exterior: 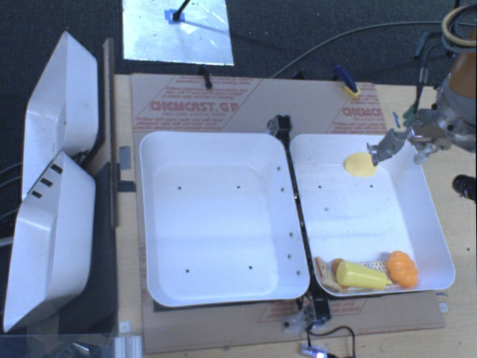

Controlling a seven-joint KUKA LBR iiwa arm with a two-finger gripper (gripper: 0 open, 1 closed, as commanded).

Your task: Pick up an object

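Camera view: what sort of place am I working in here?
Probably a lab bench set up for robot grasping trials: two shallow white bins on a cardboard sheet, loose cables, and the arm's pincer by a yellow disc.

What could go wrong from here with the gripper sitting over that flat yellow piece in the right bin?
The flat pale yellow disc lies low on the floor of the right white bin, so the two-finger gripper may slide over it and close on nothing. It also sits near the bin's far wall, so the fingers could strike the rim. The yellow cylinder, orange ball and tan cracker-like piece crowd the near corner, so picking out one of them looks hard.
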